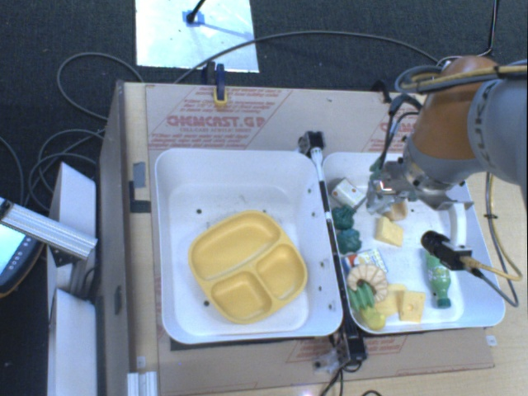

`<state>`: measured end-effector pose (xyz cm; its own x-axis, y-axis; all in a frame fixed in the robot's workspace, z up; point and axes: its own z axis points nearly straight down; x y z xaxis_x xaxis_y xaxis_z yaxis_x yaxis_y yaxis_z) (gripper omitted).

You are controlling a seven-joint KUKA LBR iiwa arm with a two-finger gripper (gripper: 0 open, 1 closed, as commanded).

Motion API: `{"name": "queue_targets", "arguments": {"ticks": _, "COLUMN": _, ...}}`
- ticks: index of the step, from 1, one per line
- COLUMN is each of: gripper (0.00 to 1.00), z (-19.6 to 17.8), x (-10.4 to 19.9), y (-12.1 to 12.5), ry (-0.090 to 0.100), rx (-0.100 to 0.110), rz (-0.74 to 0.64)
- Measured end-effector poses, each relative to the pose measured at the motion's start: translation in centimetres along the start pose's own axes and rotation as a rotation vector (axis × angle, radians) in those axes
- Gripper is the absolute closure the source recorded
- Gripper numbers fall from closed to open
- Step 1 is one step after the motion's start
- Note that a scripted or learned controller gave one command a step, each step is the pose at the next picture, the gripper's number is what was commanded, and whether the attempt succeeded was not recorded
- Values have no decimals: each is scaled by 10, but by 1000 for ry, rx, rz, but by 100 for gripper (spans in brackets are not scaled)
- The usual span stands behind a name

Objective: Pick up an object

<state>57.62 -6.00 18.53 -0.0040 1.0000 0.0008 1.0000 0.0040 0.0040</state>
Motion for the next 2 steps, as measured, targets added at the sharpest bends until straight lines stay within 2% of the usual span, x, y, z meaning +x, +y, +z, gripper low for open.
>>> {"name": "queue_targets", "arguments": {"ticks": 1, "gripper": 0, "z": 1, "x": -1, "y": -1, "ry": -1, "rx": 2, "rz": 1}}
{"name": "queue_targets", "arguments": {"ticks": 2, "gripper": 0, "z": 101, "x": -56, "y": 1, "ry": -3, "rx": 2, "rz": 3}}
